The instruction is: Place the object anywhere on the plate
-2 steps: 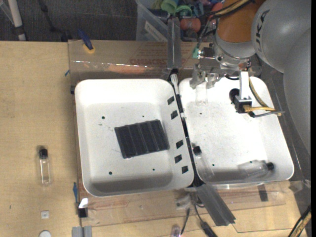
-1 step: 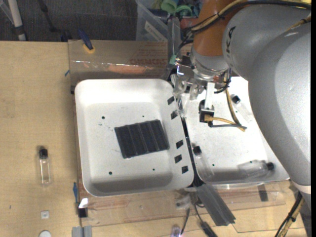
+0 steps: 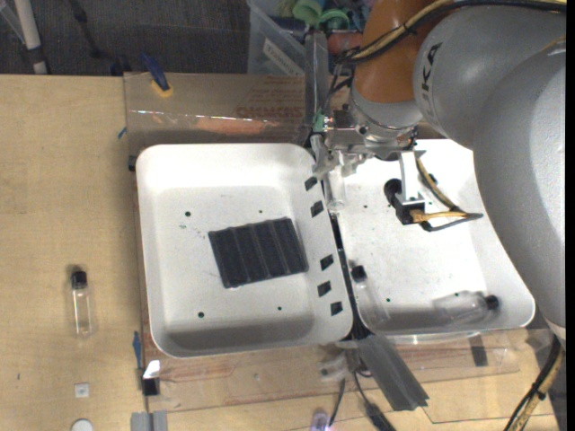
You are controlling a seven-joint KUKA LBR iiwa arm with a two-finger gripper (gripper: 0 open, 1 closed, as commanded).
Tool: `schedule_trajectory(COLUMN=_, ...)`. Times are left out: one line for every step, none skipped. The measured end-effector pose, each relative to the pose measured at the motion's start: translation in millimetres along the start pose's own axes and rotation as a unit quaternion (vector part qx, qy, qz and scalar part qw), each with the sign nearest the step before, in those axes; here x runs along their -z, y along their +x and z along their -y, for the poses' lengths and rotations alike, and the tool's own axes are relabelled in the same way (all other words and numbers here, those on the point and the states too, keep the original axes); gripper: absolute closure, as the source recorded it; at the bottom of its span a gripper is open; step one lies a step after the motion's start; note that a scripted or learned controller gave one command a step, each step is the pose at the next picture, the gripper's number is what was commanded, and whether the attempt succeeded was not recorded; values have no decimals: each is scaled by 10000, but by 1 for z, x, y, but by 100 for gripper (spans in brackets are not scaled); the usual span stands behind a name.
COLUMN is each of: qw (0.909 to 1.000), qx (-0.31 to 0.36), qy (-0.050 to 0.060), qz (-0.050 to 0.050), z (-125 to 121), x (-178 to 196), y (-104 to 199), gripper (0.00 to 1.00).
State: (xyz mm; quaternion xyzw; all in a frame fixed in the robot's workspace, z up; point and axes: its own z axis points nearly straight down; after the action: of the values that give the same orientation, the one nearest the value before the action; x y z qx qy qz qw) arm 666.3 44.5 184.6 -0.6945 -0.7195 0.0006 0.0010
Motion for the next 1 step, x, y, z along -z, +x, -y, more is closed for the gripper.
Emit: schedule_trajectory(qw=10000, qx=-10, qy=-10, qz=-3, z=-1, x=10, y=0, gripper=100)
